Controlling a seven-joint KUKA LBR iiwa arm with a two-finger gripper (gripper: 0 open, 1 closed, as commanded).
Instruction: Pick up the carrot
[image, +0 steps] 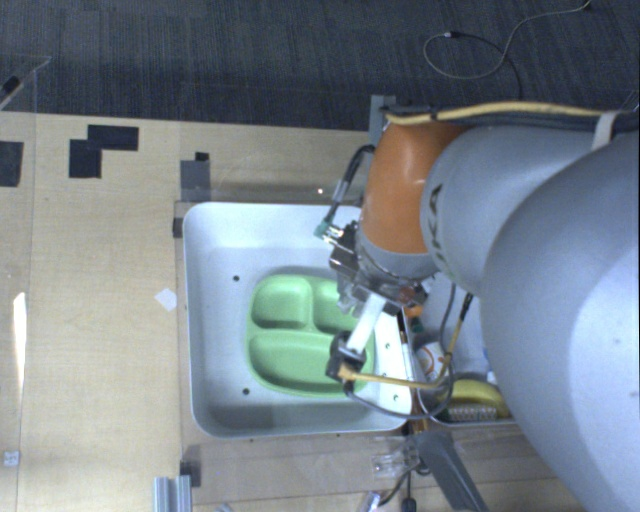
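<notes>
The grey arm (540, 300) is reaching in from the right and covering most of what is lying on that side of the end effector (355, 295), with its orange band (400, 190) sitting just above and behind it. The tan surface (100, 300) is stretching away to the end effector's left. The white bin (215, 225) is lying under and around the end effector. Inside it, a green divided tray (285, 330) is resting directly beneath and to the left of the end effector. A yellow, banana-like thing (478, 393) is peeking out well to its right and below, half hidden by the arm. The arm's own bulk is hiding the end effector's tip, so I cannot tell how far open it is or whether it is holding anything. I cannot tell where the carrot is lying.
</notes>
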